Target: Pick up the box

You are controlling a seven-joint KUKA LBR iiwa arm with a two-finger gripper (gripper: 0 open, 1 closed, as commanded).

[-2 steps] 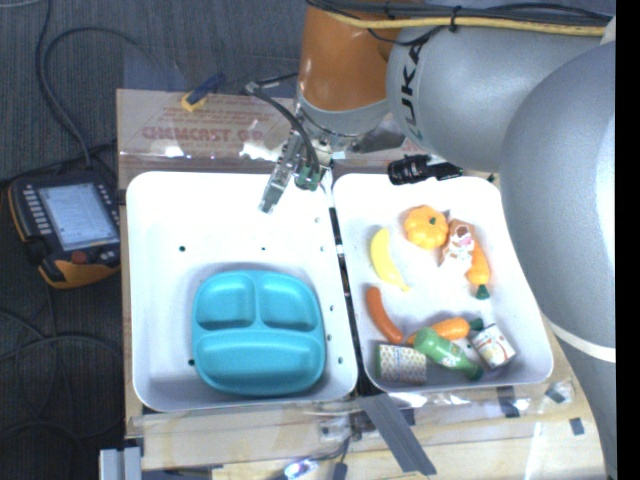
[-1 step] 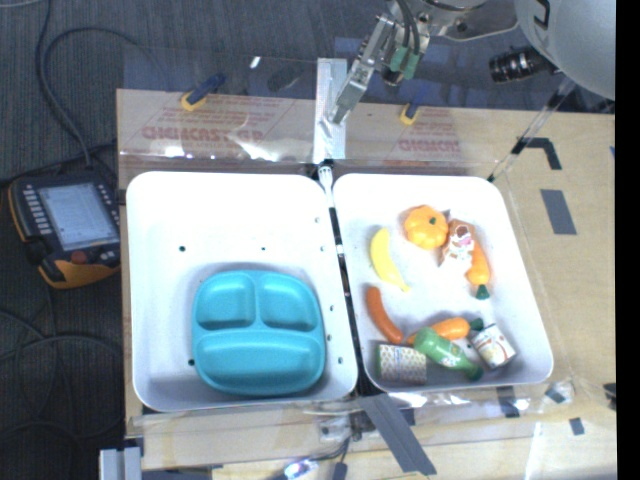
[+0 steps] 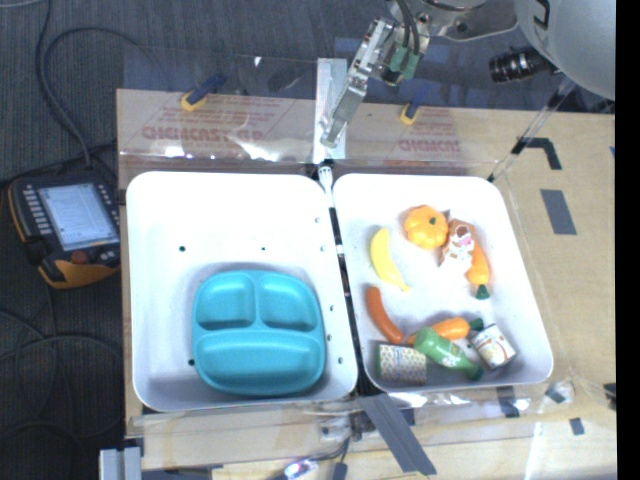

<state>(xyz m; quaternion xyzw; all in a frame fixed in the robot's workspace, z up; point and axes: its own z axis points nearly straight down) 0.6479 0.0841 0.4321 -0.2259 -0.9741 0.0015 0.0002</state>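
Above the bins' far edge, the end effector [image 3: 345,103] hangs; its finger spacing is impossible to judge. Near the right bin's [image 3: 520,268] front wall lies the box [image 3: 402,364], its print too small to read.

A robotics lab: teach pendant [image 3: 68,223] on grey carpet at nine o'clock, loose cables [image 3: 60,38] at ten, taped cardboard bench [image 3: 570,218] at three.
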